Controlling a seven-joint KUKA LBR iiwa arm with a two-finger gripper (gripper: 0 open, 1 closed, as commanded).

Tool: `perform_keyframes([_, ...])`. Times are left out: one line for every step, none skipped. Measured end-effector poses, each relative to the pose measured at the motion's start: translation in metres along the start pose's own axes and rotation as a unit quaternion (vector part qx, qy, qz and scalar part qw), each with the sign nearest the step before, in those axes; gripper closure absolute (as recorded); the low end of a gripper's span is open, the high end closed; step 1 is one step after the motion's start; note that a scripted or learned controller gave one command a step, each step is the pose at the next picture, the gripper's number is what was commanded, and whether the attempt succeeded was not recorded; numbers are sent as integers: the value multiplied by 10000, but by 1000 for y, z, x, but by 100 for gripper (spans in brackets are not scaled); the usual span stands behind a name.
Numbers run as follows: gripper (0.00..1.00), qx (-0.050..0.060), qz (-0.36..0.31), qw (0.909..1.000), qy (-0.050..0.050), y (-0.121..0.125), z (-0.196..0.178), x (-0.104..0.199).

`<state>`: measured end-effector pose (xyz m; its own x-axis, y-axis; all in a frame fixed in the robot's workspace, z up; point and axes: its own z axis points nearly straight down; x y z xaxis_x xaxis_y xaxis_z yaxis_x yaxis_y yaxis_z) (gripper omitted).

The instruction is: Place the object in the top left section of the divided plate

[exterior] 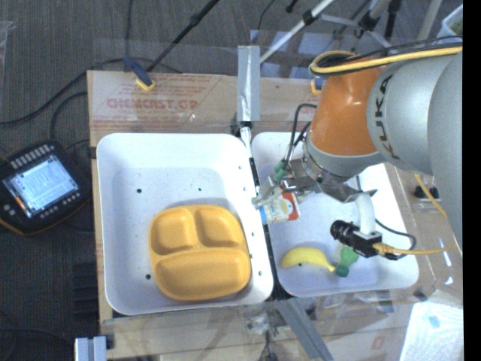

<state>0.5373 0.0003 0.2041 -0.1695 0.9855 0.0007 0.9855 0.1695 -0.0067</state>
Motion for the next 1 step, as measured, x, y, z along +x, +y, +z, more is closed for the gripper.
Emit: perform_keyframes([100, -5, -221, 9998, -6, 1, -37, 63])
